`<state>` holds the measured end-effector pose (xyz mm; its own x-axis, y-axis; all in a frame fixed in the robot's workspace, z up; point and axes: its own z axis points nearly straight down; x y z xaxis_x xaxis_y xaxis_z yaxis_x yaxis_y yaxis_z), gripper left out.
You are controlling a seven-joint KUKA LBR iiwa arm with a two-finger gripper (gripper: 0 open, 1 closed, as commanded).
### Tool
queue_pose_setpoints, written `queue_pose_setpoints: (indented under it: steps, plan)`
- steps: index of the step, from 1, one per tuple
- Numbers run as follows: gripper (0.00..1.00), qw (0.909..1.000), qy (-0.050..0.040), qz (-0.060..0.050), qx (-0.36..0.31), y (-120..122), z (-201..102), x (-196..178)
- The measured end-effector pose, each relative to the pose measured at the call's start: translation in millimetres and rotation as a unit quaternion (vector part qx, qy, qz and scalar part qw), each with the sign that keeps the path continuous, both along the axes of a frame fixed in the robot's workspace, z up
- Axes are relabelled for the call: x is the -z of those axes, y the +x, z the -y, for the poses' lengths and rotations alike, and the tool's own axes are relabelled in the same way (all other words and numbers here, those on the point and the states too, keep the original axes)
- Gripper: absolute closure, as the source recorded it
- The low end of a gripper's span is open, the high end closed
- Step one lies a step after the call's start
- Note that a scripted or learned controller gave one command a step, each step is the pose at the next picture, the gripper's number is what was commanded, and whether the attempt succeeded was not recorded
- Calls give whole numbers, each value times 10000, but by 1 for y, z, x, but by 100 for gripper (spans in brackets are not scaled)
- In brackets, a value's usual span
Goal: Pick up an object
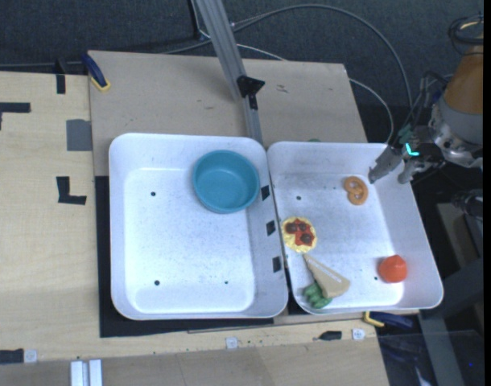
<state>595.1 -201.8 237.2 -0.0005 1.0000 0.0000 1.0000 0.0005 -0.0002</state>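
The right bin [366,240] holds a small brown pretzel [356,190] near its far right, a round toy pizza [299,232] by its left wall, a tan wedge with a green end [323,282] at the front, and a red-orange ball [393,268] at the front right. A blue bowl [225,181] sits at the back of the left bin [181,256]. My gripper [395,170] hangs over the right bin's far right rim, right of the pretzel, with its two fingers spread apart and nothing between them.
A slanted metal post [229,47] rises behind the bins' shared wall. Cables loop across the dark floor at the back. The arm's orange band [469,87] and wrist stand at the right edge of the bench.
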Motion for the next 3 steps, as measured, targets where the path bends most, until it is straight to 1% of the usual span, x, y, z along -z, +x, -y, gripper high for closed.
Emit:
queue_pose_setpoints:
  steps: [1,2,3]
  plan:
    - [0,10000,0,-1,0,0,0,0]
    - [0,10000,4,-16,-1,5,-4,45]
    - [0,10000,6,-23,1,4,-4,107]
